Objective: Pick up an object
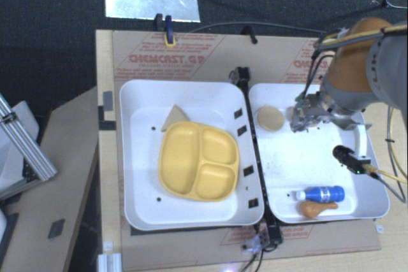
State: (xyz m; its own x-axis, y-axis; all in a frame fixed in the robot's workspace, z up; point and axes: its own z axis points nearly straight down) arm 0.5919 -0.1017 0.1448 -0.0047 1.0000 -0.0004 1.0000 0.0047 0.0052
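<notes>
A: Single fixed camera, high over the bench (pixel 210 51), tilted down; both white bins (pixel 143 213) fully framed.

B: Arm (pixel 373 64) enters from frame right (moderate distance, dark floor visible beyond).

Yellow clamp (pixel 169 30) grips the bench's (pixel 76 137) far edge.

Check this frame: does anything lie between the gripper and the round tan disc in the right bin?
Nothing visible does. The gripper sits low in the right bin, just right of the round tan disc, with bare white floor between them. The blue bottle lies well away, near the front wall.
</notes>
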